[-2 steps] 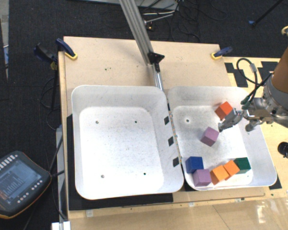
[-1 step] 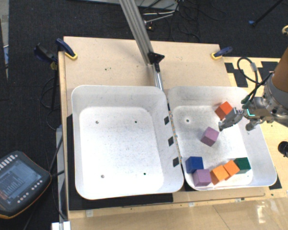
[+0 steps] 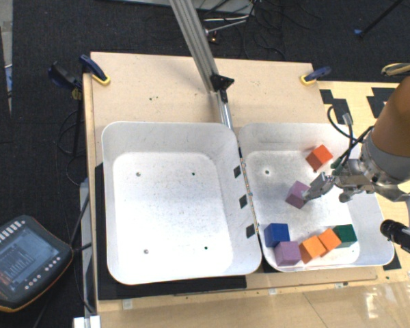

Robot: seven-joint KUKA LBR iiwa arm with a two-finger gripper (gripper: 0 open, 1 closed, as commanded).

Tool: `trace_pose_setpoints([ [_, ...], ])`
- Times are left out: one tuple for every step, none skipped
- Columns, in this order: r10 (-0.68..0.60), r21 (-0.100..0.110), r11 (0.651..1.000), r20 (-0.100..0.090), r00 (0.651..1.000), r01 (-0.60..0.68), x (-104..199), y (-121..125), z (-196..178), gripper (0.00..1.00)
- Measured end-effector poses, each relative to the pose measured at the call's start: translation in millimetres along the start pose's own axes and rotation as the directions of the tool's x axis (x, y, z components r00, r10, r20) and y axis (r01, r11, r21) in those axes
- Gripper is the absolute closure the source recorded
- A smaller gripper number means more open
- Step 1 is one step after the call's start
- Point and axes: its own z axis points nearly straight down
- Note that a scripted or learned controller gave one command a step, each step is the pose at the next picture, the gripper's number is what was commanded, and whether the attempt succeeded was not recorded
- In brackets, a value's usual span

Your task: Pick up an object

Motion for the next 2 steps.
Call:
trace_pose_setpoints([
  [-0.002,0.000,1.000,-0.001,1.000,0.002,4,7,48,0.00],
  [0.000,0.000,1.000,0.000,1.000,0.000,-1,12,108,0.00],
])
